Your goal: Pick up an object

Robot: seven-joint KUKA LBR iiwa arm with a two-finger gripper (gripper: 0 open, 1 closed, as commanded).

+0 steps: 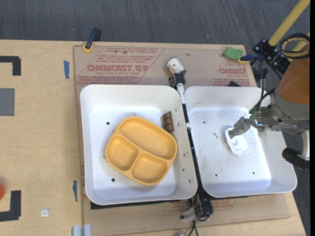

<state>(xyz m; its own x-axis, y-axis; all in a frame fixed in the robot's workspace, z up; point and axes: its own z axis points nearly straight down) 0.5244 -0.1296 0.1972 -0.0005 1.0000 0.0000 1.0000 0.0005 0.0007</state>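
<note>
A yellow divided plate (141,150) lies in the left bin (98,102), and a small brown block (168,121) rests against that bin's right wall. In the right bin (216,176) a small white object (236,145) lies right of centre. My gripper (237,131) hangs low over the right bin, reaching in from the right, with its tip just above and touching or nearly touching the white object's upper edge. Whether the white object is gripped cannot be made out from this angle.
The two bins meet at a ridge (187,136) with a white-capped fixture (173,66) at its far end. A green clip (232,53) and a blue clamp (92,38) sit on the cardboard base. A yellow pole (293,14) and cables stand at the right rear.
</note>
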